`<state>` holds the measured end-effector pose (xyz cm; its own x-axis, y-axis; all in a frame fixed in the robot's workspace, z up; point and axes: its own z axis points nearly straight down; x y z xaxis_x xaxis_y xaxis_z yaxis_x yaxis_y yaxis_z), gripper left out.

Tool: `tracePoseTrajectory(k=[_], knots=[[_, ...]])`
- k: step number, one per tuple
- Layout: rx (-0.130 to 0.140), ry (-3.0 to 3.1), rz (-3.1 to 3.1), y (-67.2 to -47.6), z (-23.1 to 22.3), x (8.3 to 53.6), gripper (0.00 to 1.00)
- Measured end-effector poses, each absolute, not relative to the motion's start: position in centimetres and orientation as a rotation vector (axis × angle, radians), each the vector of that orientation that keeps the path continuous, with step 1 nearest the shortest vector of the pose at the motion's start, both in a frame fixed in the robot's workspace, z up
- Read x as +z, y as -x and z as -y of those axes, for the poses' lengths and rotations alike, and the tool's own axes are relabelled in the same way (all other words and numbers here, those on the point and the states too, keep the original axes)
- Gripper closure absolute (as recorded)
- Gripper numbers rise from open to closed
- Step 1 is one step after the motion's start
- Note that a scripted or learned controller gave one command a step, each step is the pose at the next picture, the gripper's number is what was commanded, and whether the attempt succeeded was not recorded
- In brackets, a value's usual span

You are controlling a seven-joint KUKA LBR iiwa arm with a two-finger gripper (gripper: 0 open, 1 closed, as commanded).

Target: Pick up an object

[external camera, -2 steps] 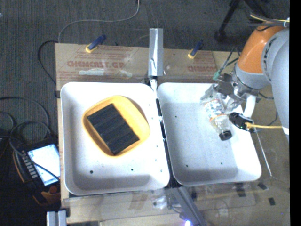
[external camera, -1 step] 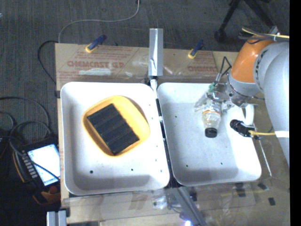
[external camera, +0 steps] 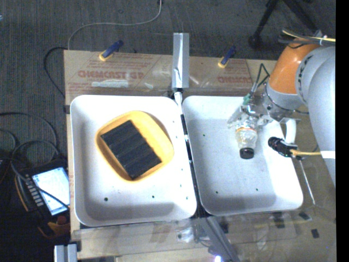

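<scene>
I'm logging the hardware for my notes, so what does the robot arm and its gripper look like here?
The arm is a bulky, rounded light grey body with a broad orange band above the wrist. The gripper is a small metallic assembly with a green detail and thin dark wires along it. A yellow cable with a black plug runs beside it.

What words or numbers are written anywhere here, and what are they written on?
"CHEMCAST GP", in red, faint: on the clear plastic sheet over the brown board behind the left white bin.
More red print on the same board behind the right white bin, near: too blurred to read.
Label on the small clear bottle with a black cap: too small to read.
Screen of the handheld device on the floor: unreadable.
</scene>
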<state>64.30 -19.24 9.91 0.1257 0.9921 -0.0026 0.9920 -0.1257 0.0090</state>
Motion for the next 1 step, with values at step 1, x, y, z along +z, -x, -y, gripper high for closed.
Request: tracePoseTrajectory(k=[1], knots=[[-0.002, -2.173, -2.269, -64.69, 12.53, 18.25, 1.00]])
